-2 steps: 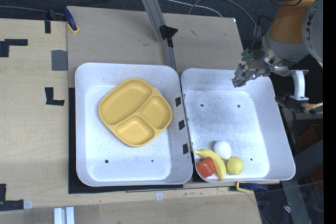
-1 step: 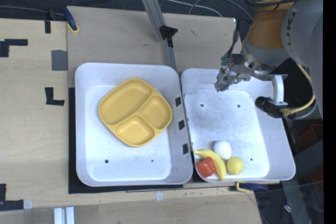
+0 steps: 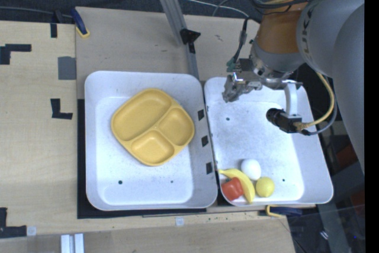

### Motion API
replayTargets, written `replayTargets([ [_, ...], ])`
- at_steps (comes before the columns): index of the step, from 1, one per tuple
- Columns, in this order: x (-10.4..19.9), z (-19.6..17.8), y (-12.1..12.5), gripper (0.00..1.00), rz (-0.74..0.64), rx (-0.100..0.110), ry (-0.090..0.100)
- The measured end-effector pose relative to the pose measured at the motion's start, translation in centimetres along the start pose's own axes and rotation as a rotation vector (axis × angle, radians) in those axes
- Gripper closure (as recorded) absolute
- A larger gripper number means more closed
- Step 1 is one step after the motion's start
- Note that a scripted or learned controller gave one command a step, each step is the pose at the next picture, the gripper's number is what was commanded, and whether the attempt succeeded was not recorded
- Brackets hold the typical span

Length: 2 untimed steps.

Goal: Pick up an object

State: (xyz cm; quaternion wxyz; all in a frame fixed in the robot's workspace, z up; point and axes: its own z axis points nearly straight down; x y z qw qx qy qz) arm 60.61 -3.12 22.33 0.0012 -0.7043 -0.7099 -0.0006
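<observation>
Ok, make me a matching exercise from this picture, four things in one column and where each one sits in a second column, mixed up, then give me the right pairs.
Things:
1. yellow divided plate
2. banana
3. gripper
4. white ball

Places:
A. over the far left corner of the right bin
B. lying in the left bin
C. near edge of the right bin, between a red piece and a yellow piece
D. right bin, just beyond the banana

Pairs: 1-B, 2-C, 3-A, 4-D

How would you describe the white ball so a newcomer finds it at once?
Look in the right bin, at its near edge, where small toys sit in a cluster. The white ball lies at the top of that cluster, just above the banana and beside the yellow lemon-like piece. It is the only white, round one.
</observation>
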Motion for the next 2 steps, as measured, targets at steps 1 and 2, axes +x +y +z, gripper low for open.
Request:
replayTargets([
  [1,5.1,-0.5,-1.2,1.00,0.000,0.001,0.000],
  [2,11.6,-0.5,-1.7,1.00,-0.001,0.001,-0.001],
])
